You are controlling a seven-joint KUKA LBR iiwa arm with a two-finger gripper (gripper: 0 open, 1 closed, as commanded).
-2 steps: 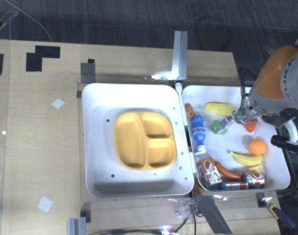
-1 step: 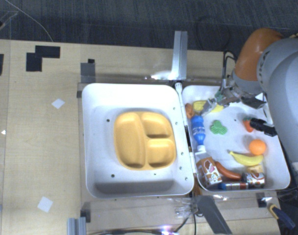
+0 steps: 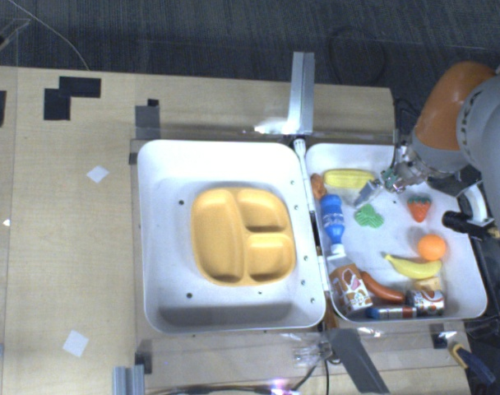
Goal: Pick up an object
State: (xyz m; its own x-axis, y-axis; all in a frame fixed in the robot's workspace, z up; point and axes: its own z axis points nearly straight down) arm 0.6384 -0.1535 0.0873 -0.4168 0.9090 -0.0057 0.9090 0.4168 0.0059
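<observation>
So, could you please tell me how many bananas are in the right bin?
2: one banana lies near the far wall of the right bin; the other banana lies nearer the front, below the orange.

Yellow tray (image 3: pixel 240 235), blue bottle (image 3: pixel 331 218), orange ball (image 3: pixel 431 246), perhaps a red strawberry (image 3: pixel 419 209).

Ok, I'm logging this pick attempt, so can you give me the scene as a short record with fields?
left bin: holds a yellow divided tray
right bin: holds a blue bottle, corn cob, green toy, strawberry, orange, banana, cans along the near wall
gripper: low in the right bin, between corn cob and green toy
held item: none seen between the fingers
</observation>
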